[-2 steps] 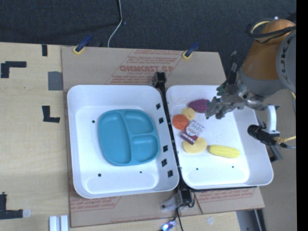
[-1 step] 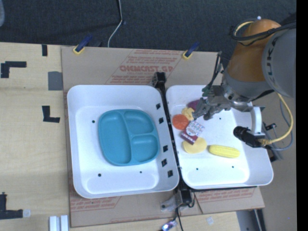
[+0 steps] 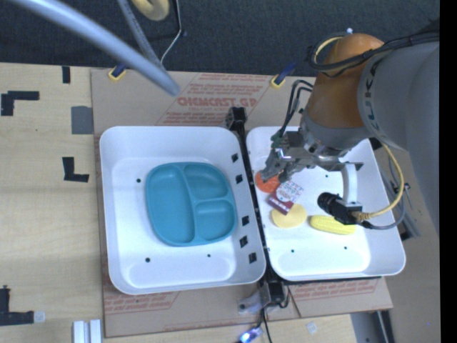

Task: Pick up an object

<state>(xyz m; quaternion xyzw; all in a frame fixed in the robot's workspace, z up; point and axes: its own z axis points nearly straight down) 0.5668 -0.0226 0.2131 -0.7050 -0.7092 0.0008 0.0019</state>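
Claw (image 3: 275, 168) low in right bin (image 3: 371, 263), over the orange piece (image 3: 265, 184); finger state unclear, possibly touching it. Yellow corn (image 3: 330, 224) and yellow slice (image 3: 288, 217) nearby. Blue plate (image 3: 191, 203) in left bin (image 3: 121, 263).

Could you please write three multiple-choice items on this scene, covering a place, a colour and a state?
1. Where does the divided plate lie?
A. left bin
B. right bin
C. on the bench outside the bins

2. What colour is that plate?
A. red
B. teal blue
C. black

3. How does the plate sit?
A. flat, compartments up
B. standing on edge
C. upside down

Answers: 1 A, it rests on the left bin's floor. 2 B, its surface is teal blue. 3 A, its three compartments face the camera.
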